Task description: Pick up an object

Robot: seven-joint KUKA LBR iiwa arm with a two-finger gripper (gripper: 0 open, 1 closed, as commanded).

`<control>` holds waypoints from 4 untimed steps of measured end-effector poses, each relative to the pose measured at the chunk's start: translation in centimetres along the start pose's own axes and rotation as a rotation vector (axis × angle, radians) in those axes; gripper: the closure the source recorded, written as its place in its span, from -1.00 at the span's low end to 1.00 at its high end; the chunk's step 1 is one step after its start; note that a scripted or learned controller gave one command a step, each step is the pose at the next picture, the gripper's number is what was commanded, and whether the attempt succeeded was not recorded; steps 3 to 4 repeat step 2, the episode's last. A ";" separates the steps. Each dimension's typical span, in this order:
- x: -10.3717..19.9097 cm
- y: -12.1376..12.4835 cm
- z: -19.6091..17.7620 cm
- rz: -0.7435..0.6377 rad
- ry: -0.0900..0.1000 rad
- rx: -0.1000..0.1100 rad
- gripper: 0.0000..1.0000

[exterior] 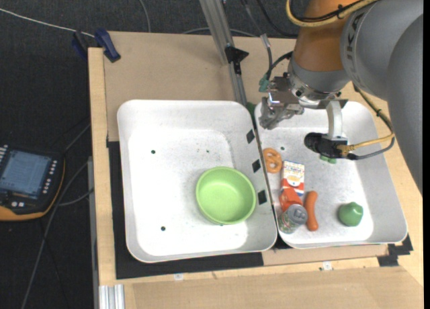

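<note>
The end effector [271, 114] hung over the right bin [376, 166], above the pretzel [272, 160]. Its state could not be told. A green bowl [226, 195] sat in the left bin [154, 166].

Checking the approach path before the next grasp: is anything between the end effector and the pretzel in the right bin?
Nothing visible. The end effector hangs above the right bin's upper left; the pretzel lies just below it, with bare bin floor between.

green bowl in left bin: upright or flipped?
Upright. The green bowl shows its open hollow and rim facing up; nothing visible inside it, resting in the left bin.
</note>
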State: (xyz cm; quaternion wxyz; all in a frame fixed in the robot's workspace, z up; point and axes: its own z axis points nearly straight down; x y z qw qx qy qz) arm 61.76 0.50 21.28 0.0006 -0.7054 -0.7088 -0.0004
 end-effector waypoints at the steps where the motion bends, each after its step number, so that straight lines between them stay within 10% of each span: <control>1: 4.3 0.1 -0.3 0.001 0.000 -0.001 1.00; 2: 9.2 0.5 -2.2 0.000 0.000 -0.002 1.00; 4: 9.2 0.5 -2.2 0.000 0.000 -0.002 1.00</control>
